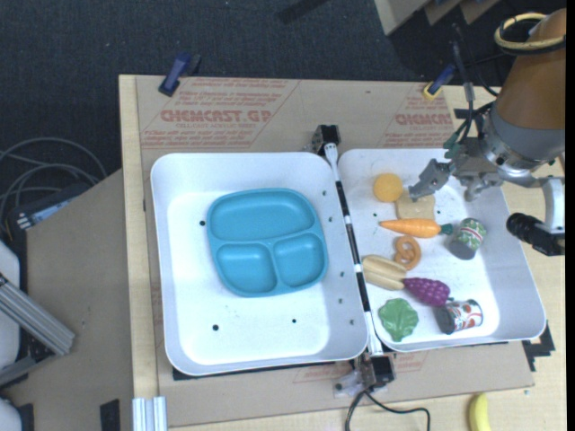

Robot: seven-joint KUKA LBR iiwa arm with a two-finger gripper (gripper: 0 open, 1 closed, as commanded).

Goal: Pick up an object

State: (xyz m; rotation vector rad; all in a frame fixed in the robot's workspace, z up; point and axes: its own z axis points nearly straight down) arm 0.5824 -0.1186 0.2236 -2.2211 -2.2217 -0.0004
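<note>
Right bin point(512, 268) crowded with toy food, open floor along its right side, left bin point(180, 241) holding blue tray point(268, 241)

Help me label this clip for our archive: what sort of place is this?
Most likely a robotics lab bench for pick-up trials: two white bins clamped on a board, toy food such as a carrot and grapes, and loose cables on dark carpet.

Two shallow white bins sit side by side on a brown board: the left bin point(180, 330) holds a blue three-compartment tray point(267, 241), and the right bin point(512, 281) holds toy foods. Among them are an orange ball point(388, 187), a carrot point(410, 227), a pretzel point(407, 253), a hot dog bun point(383, 272), purple grapes point(427, 289), a green lettuce piece point(398, 318) and two small cans point(464, 238). The arm's gripper point(449, 176) hangs over the right bin's far part, just above the carrot, with nothing seen between its fingers.
</note>
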